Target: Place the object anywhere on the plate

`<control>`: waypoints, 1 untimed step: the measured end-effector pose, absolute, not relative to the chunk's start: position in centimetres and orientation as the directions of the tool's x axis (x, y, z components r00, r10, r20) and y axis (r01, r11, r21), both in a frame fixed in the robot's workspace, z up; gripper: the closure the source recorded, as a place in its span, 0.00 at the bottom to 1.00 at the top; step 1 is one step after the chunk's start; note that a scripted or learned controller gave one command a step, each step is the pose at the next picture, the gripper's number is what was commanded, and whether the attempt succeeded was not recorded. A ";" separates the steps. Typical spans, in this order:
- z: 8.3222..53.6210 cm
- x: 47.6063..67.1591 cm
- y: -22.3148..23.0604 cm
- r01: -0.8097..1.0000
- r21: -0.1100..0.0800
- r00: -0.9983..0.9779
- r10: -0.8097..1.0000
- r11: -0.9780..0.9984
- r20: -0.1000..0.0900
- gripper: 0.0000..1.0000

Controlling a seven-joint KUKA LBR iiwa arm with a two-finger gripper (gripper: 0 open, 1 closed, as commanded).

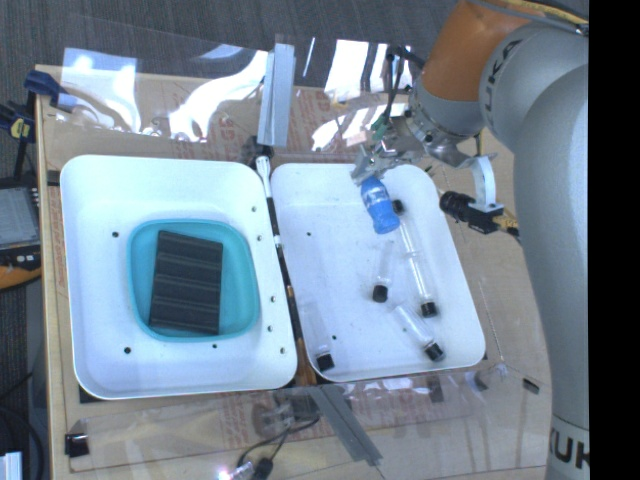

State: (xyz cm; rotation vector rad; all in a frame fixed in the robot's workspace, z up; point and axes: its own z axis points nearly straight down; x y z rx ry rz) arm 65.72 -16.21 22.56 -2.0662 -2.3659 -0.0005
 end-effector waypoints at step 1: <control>17.5 60.4 -9.8 0.968 -0.005 -0.253 0.968 0.253 0.002 1.00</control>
